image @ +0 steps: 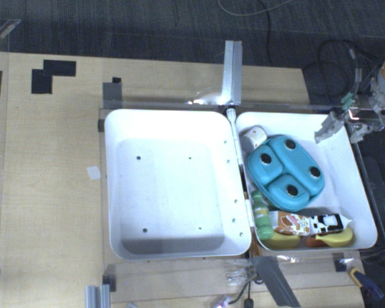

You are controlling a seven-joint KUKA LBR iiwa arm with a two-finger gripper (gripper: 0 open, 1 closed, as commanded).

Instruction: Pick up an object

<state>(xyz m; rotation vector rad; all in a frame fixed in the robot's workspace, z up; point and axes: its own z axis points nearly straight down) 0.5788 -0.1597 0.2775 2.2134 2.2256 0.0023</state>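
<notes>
Along the front wall of the right bin [366, 191] lie a yellow item [340, 239] and a printed packet [306, 222]. Just behind them sits a blue 4-hole tray [285, 171], with a small white object [254, 135] near the rear-left corner. Gripper [333, 126] hovers above the rear-right corner, holding nothing; finger state cannot be determined. Left bin [173, 183] adjoins.

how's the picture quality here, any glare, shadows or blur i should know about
Camera view: lighting is soft and even; the left bin shows a faint grey shadow along its near floor. The teal lid-like object in the right bin carries mild sheen, no hard glare. The gripper at the right edge looks slightly soft. The packaged items along the near wall are too small to read.
</notes>
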